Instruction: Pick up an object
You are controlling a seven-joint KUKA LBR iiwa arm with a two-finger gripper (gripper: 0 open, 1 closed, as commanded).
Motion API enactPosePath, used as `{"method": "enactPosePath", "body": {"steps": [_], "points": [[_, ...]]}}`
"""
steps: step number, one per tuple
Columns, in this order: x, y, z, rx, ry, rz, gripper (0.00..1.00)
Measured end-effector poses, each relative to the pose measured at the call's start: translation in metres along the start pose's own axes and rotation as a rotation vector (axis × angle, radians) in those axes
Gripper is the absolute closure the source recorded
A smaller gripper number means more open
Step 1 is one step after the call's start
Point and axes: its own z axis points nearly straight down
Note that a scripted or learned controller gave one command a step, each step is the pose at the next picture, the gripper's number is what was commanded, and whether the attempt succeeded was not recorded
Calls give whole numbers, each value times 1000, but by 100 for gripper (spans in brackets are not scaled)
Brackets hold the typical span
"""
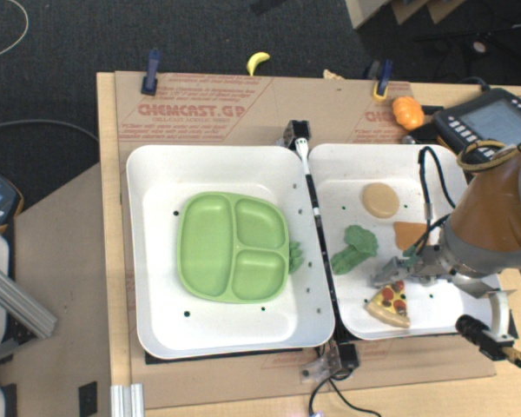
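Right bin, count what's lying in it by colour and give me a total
Green: 1, the broccoli-like piece
Tan: 1, the round cookie-like disc
Orange: 1, the wedge partly behind the arm
Yellow with red spots: 1, the pizza slice
Total: 4 in the right bin

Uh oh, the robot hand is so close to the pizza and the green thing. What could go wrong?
1. The end effector hangs low among crowded toys, so it might bump the pizza slice or nudge the green toy instead of grabbing one.
2. The pizza slice lies flat near the right bin's front rim, so it may slide against the rim rather than lift.
3. The orange-brown piece sits partly under the arm, so it could get knocked.
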Motion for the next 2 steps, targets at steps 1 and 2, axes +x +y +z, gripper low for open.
{"method": "enactPosePath", "body": {"steps": [1, 2], "points": [[3, 1, -13, -6, -1, -3, 100], [62, 62, -107, -12, -3, -8, 100]]}}
